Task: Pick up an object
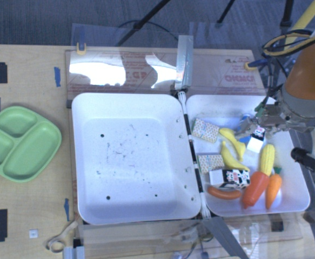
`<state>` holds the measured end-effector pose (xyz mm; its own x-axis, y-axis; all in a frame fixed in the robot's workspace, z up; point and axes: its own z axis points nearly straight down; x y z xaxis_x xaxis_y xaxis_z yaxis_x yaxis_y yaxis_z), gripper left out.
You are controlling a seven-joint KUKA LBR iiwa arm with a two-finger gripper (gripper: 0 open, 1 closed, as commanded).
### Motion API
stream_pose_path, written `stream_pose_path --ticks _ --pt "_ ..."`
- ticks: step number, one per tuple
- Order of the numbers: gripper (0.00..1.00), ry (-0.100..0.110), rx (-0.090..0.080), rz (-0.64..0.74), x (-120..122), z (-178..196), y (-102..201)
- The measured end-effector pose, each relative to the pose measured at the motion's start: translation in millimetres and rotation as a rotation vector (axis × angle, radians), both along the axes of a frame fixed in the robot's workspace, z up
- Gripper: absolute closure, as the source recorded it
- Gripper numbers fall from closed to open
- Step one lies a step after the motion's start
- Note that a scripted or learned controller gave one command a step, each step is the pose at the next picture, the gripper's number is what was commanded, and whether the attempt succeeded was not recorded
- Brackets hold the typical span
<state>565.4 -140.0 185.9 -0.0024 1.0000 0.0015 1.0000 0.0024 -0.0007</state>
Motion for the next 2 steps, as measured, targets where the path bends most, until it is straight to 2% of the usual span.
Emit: stream_pose_path --ticks 1,2 --pt "0.00 -0.017 -0.004 0.091 -9.6 -85.9 35.0" --pt "0.00 -0.006 -0.002 0.235 25.7 -99.1 43.1"
